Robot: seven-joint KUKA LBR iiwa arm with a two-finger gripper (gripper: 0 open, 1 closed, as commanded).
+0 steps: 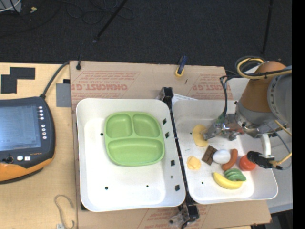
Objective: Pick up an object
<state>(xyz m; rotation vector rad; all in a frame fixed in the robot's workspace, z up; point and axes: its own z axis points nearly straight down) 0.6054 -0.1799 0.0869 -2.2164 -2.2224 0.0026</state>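
My gripper [213, 132] hangs low over the upper middle of the right bin [259, 191], just right of a yellow wedge-shaped piece [198, 135] and close to it. In front of the gripper lie a brown chocolate bar [208, 155], a white egg [221, 156], a reddish sausage [230, 160] and a red tomato [246, 163]. Nearer the front edge lie a banana [226, 182] with green slices [235, 175] on it. A small yellow cheese block [193, 163] sits by the bin's left wall. From this angle, whether the gripper touches the wedge is unclear.
The left bin [95, 185] holds a green divided plate [134, 138]. A tablet-like pendant [24, 130] lies on the bench at far left. A black divider [172, 142] runs between the bins. The arm's orange band [259, 92] and cables stand over the right bin's far right side.
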